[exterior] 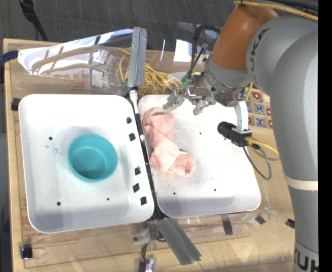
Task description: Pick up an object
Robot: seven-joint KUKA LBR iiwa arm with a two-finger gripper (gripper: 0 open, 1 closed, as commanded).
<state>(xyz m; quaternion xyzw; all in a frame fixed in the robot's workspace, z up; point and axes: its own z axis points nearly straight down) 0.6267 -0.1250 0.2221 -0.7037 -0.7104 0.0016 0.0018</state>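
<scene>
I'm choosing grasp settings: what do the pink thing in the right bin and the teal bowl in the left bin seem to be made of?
The pink cloth looks like soft fabric, perhaps terry: matte, crumpled into folds and lumps. The teal bowl looks like rigid plastic, though glazed ceramic is possible: even colour, smooth rounded rim, faint sheen inside.

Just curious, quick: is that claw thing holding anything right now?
Gripper: jaws open, holding nothing, above the pink cloth in the right bin.

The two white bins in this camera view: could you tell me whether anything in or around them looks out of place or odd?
Mostly tidy. The pink cloth lies crumpled against the right bin's left wall. The teal bowl sits upright in the left bin. A tangle of yellow cable lies loose behind the bins.
</scene>
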